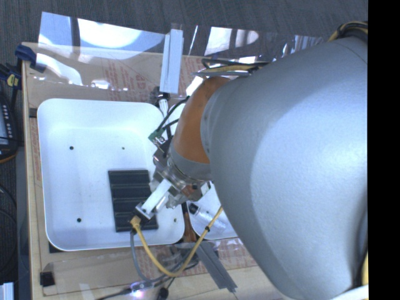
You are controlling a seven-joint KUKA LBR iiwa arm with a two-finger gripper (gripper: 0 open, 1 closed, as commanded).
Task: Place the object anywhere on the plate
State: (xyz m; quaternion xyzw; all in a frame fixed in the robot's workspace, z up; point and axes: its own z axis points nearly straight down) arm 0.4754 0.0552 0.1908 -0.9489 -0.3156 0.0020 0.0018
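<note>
A black ribbed rectangular plate (128, 199) lies flat in the front right part of the left white bin (75, 142). My gripper (178, 192) hangs over the seam between the two bins, just right of the plate's right edge, seen from above under the orange wrist band (197, 124). The wrist and the grey arm (287, 167) cover what is below the gripper. No loose object shows in the left bin besides the plate.
A sliver of the right bin (209, 227) shows below the arm; the rest of it is covered. A yellow cable (150, 255) loops over the bench's front edge. Clear panels (172, 58) stand behind the bins.
</note>
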